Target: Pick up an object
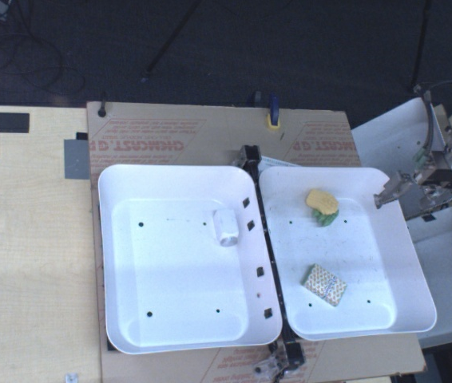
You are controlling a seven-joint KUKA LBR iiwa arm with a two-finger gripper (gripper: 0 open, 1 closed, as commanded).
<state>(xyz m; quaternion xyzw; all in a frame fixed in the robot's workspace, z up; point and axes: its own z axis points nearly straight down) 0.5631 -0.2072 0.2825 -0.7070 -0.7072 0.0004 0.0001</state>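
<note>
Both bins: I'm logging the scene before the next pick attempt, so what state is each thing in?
White cup: on its side in the left bin, near its right wall.
Yellow-and-green sponge: resting in the right bin, toward the back.
Patterned packet: lying flat in the right bin, toward the front.
Claw: at the right bin's right rim, holding nothing.

You have three objects to pick from: a small white cup (227, 227) lies on its side in the left bin (130, 183), near that bin's right wall. In the right bin (402, 294), you see a yellow sponge (322, 201) with a green underside toward the far wall. Nearer the front sits a flat packet (324, 284) with a fine checked pattern, turned at an angle.
</note>
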